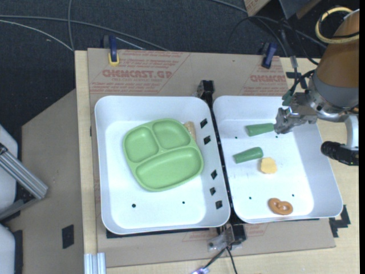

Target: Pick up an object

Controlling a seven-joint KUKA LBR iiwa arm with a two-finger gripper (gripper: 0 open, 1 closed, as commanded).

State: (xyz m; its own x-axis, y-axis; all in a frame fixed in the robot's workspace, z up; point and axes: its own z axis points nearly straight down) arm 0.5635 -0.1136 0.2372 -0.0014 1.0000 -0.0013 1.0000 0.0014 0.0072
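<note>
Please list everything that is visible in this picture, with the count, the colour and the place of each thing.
Shallow plastic bins: 2, white, side by side on the bench.
Divided plastic plate with three compartments: 1, light green, in the left-hand bin.
Small tan piece: 1, at the plate's upper right edge; too hidden to identify.
Long green stick-shaped object: 1, upper part of the right-hand bin, at the gripper's tip.
Short green cylinder-shaped object: 1, middle of the right-hand bin.
Small yellow lump: 1, just right of the short cylinder.
Orange-brown pretzel-shaped object: 1, lower right-hand bin.
Clamps: 2, blue, on the board's far edge.
Gripper: 1, grey metal, over the right-hand bin.
</note>
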